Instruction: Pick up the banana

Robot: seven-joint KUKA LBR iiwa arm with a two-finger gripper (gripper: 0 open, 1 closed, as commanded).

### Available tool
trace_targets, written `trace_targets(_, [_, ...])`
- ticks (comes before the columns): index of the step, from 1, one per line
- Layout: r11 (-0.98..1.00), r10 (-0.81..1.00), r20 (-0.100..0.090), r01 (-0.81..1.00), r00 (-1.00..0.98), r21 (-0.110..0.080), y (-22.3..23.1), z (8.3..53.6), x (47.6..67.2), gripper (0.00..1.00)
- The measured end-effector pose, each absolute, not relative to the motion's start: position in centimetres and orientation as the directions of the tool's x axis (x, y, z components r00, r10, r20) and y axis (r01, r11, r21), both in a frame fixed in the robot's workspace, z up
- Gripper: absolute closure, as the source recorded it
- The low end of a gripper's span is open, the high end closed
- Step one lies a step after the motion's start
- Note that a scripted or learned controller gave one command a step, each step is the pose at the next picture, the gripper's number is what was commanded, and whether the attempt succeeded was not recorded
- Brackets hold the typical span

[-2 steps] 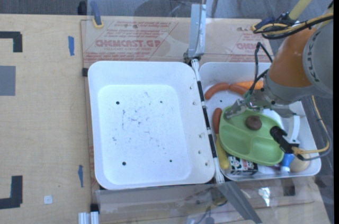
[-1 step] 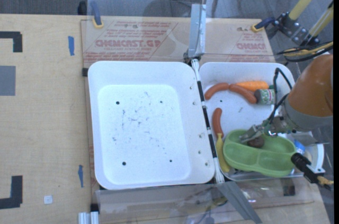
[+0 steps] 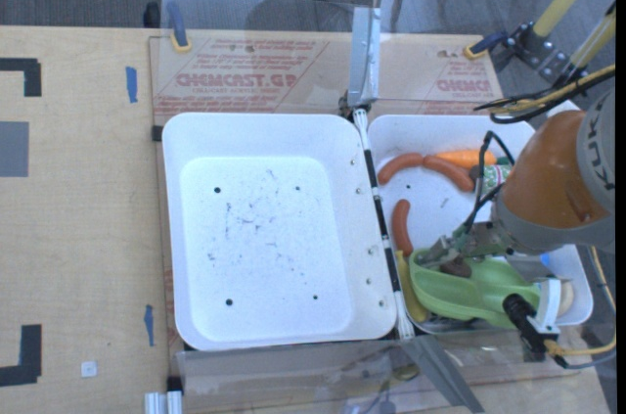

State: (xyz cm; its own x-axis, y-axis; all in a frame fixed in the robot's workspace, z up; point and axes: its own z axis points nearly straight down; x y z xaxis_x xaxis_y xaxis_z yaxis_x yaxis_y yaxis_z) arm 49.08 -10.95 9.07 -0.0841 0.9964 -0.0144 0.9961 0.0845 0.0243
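The gripper [image 3: 460, 251] hangs low in the right bin [image 3: 430, 133] over a green toy [image 3: 469, 290] (beside two sausages [image 3: 430, 167]); I cannot tell its state.

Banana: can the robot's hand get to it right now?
Probably not easily. The hand is close by, but just a yellow strip of the banana shows, and the green thing seems to lie over the rest.

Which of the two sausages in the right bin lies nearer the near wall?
The short sausage beside the divider, running nearly straight toward the near wall. The other, a long curved sausage, arcs across the far end of the right bin.
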Motion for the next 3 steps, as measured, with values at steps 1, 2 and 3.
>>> trace_targets(1, [0.084,0.996,-0.014,0.996,-0.083,0.024,-11.0,9.1,49.1,0.00])
trace_targets(2, [0.415,0.910,-0.023,0.909,-0.415,0.025,-10.1,9.3,48.8,0.00])
trace_targets(3, [0.414,0.910,-0.032,0.909,-0.413,0.036,-10.2,10.5,49.2,1.00])
